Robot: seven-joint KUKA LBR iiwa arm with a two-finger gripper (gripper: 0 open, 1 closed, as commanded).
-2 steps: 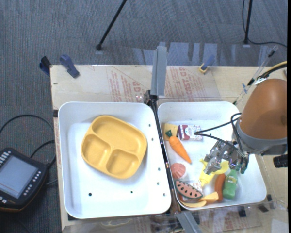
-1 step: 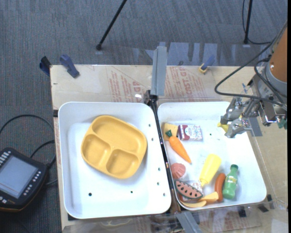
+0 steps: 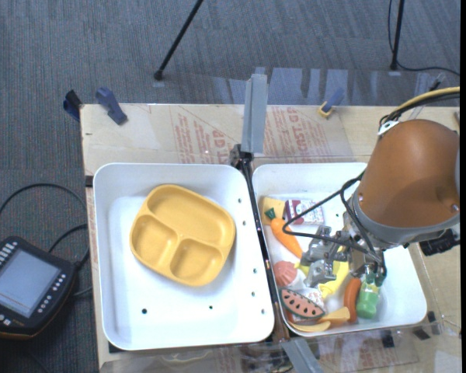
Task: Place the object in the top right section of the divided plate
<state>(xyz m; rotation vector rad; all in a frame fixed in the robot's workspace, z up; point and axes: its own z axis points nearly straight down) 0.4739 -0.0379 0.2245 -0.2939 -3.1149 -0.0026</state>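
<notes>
Yellow divided plate (image 3: 183, 235) in left bin (image 3: 109, 208), all sections bare. Toy food heaped in right bin (image 3: 408, 301): carrot (image 3: 283, 235), watermelon slice (image 3: 301, 305). Fingers (image 3: 320, 261) above heap, spread or pinching: cannot tell. Nothing placed yet; pick and transfer remaining.

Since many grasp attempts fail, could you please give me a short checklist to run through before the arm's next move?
1. Divided plate lies flat in the left bin: ok.
2. Plate sections free of objects: ok.
3. Hand is over the toy food in the right bin: ok.
4. An object is held in the hand: cannot tell.
5. Target singled out from the crowded carrot and watermelon slice: cannot tell.
</notes>
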